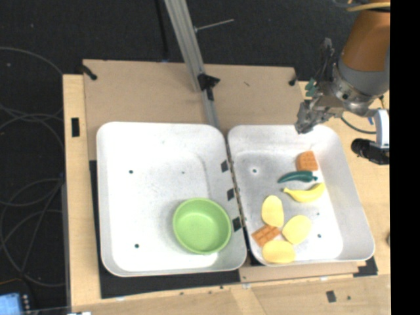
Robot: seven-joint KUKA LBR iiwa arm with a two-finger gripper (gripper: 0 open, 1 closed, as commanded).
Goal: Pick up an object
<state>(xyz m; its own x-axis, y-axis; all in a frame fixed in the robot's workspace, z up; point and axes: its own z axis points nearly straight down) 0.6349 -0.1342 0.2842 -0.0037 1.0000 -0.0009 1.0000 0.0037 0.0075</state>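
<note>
Several toy foods [289, 212] lie below the hand [304, 125], whose grip I cannot tell.

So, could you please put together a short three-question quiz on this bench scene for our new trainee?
1. True or false: the green bowl sits in the left bin.
2. Multiple choice: the gripper hangs over which part of the right bin? A. far rim B. near rim C. centre
3. Fill in: the dark green piece lies between the orange block and the ______ toy.

Key: 1 true; 2 A; 3 banana-shaped yellow.
</note>
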